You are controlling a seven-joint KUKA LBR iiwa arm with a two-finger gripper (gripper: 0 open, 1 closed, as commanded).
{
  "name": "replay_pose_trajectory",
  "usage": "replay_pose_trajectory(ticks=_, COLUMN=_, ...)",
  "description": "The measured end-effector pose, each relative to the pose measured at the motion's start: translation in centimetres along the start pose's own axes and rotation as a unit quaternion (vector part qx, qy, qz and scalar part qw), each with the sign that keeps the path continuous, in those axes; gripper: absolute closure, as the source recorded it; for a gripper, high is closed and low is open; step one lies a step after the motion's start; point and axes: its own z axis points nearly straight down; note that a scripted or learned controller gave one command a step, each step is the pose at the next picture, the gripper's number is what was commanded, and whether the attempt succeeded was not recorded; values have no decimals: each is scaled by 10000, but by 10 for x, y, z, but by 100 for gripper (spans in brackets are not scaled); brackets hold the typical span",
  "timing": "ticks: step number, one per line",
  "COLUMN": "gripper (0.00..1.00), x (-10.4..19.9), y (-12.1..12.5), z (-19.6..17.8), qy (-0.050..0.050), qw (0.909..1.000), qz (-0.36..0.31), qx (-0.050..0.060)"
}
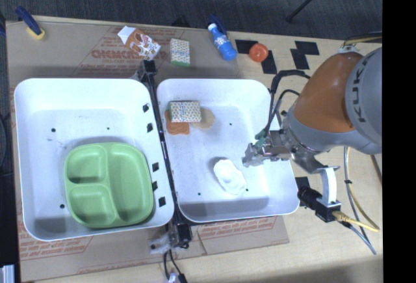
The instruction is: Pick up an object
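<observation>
Arm [335, 103] comes in from the right, wrist over the right bin's [195, 203] right side. Gripper [255, 155] sits low near that bin's right wall; cannot tell from this angle what state it is in, and nothing visible is gripped. Likely target is the white crumpled object [229, 176], lying just to the gripper's left and slightly nearer the front edge, close but apart from it; long axis runs roughly diagonal, back-left to front-right. Left bin [39, 99] holds a green divided tray [109, 184] in its front half. Right bin also holds a small patterned box [184, 110] toward the back-left, resting on an orange piece [177, 127] and touching a tan round thing [206, 118]. My guess: a short shift left plus descent is what the grasp needs; the object's soft look may make it slip.
</observation>
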Motion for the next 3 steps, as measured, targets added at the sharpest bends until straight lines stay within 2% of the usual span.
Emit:
replay_pose_trajectory(ticks=1, gripper=100, x=19, y=17, z=-34, qy=4, qw=10000, qz=-7, qx=4)
replay_pose_trajectory(ticks=2, gripper=100, x=42, y=0, z=-39, qy=4, qw=10000, qz=-14, qx=9)
replay_pose_trajectory(ticks=3, gripper=100, x=54, y=1, z=-24, qy=2, qw=10000, qz=-17, qx=6)
